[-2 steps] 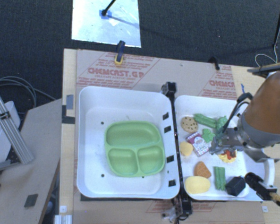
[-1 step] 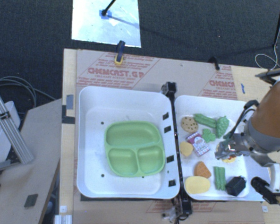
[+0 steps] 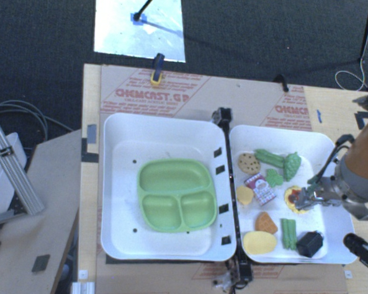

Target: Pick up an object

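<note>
Yellow-and-red small toy (image 3: 292,196) sits in the right bin (image 3: 324,145), mid-right, round, partly hidden. We see the gripper (image 3: 302,199) low right at it; we can't tell its opening. We judge: grasp step, next needs a firm close, then lift. Farther off, green divided tray (image 3: 176,194) in the left bin (image 3: 125,140).

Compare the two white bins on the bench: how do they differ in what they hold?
The left bin holds one large thing, a green divided tray; the right bin holds many small things, among them a cookie and a black block. The tool is over the right bin, not the left bin. Both are shallow and white.
</note>
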